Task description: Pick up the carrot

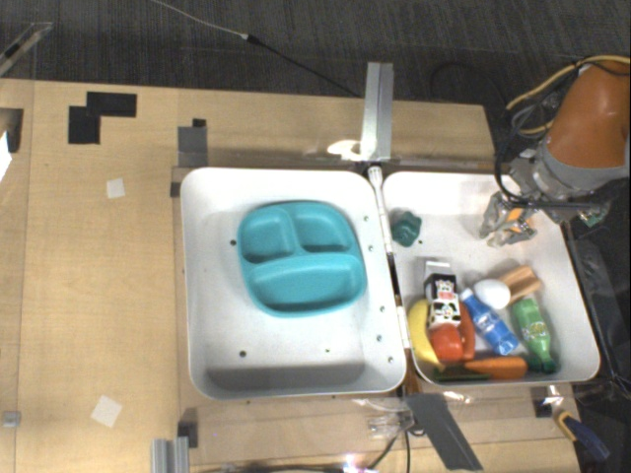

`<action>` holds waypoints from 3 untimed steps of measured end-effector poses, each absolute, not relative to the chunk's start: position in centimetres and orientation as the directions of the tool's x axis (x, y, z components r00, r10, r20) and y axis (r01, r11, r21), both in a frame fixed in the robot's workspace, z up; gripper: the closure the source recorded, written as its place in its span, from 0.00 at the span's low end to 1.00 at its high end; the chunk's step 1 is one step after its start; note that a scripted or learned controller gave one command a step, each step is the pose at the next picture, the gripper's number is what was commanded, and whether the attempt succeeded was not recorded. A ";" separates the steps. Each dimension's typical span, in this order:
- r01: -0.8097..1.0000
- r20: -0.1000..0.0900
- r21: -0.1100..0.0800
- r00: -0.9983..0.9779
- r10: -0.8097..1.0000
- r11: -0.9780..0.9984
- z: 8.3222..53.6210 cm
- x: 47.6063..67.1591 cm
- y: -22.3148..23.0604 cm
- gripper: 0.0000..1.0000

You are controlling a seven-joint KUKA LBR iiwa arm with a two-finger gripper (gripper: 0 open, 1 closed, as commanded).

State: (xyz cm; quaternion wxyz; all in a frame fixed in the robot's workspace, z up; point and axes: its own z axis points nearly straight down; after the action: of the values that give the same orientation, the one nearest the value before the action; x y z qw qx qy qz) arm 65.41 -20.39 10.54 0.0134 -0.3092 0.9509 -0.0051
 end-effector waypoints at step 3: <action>-0.775 -0.010 -0.016 -0.632 -0.775 0.632 9.1 63.0 -20.6 0.00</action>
State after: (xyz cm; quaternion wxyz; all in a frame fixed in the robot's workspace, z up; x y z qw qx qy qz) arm 62.98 -20.60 9.13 0.0078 -0.4290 0.9032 -0.0049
